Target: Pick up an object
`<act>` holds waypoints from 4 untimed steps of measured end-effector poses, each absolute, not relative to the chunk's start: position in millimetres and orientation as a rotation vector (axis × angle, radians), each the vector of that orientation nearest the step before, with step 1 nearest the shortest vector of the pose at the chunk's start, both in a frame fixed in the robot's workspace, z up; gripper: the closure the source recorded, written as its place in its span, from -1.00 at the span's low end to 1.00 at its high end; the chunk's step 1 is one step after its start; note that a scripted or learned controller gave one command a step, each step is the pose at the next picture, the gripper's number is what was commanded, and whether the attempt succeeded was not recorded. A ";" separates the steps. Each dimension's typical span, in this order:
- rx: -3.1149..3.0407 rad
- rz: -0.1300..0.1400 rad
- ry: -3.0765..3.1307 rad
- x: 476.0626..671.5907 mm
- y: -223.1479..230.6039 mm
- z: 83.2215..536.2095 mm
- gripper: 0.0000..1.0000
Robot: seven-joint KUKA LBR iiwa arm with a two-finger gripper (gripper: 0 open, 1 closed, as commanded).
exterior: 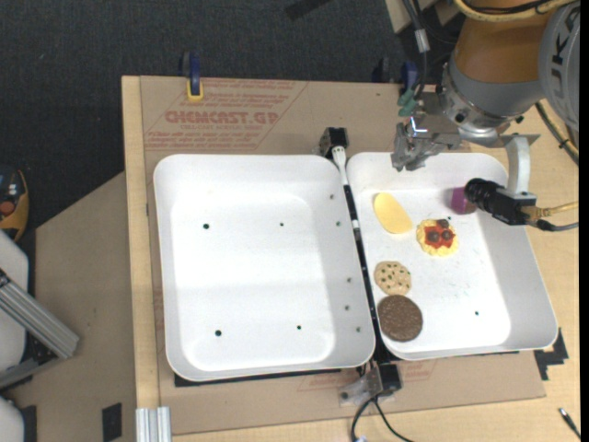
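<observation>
Our hand hovers at the right bin's far rim; we cannot tell its state. We judge the pick unstarted: next, descend onto the yellow piece just below it

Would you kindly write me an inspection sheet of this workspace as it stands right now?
Surface: two shallow white bins side by side on a brown board; left bin, right bin.
Job's things: all in the right bin: yellow oval piece, small pizza-like disc, chip cookie, dark round cookie, purple item near the far rim.
Clutter: nothing seen.
Grippers: the pincer hangs over the right bin's far edge, nothing visibly held; finger state unclear.
Cables: black cables above the arm; one cable trails off the board's near edge.
Surroundings: blue-yellow clamp at the board's far edge; dark floor beyond.
</observation>
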State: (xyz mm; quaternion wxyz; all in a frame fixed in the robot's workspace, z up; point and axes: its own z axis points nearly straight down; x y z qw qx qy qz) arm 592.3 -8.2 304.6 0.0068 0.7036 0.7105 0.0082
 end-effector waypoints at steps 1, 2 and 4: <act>2.209 0.018 2.216 618.2 -0.6 416.1 1.00; 2.218 -0.008 2.236 596.9 86.6 319.9 1.00; 2.221 -0.011 2.231 566.9 145.8 423.4 1.00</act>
